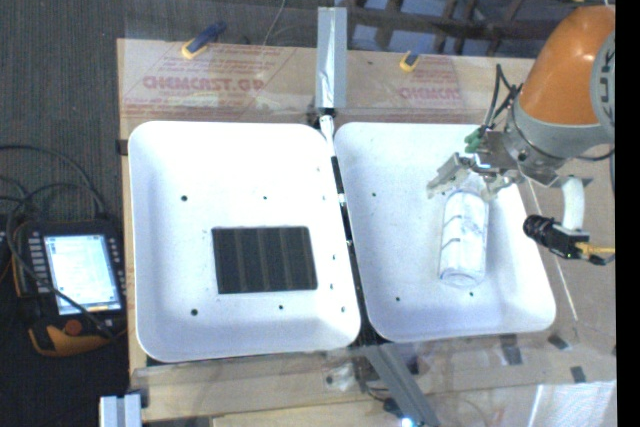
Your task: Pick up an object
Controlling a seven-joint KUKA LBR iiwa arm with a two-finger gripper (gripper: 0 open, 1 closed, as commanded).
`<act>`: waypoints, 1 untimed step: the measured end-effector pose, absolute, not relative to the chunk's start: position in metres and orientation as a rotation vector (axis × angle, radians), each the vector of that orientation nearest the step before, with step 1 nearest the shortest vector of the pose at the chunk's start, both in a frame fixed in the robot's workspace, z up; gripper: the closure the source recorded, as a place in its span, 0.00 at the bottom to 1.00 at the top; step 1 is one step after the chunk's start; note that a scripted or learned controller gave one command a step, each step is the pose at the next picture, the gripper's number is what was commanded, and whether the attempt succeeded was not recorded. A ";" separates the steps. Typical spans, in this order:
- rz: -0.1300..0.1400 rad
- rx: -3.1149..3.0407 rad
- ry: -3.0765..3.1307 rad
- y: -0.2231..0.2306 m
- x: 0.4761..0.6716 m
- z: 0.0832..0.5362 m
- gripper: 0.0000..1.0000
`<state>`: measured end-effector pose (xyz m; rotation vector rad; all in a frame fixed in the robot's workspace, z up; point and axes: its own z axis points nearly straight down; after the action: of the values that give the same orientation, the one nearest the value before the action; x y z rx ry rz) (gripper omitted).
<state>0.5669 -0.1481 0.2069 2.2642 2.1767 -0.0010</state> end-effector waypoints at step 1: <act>0.035 2.216 2.162 -0.181 0.563 0.134 0.00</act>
<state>0.5635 -0.1810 0.1344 2.2160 2.1620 0.0353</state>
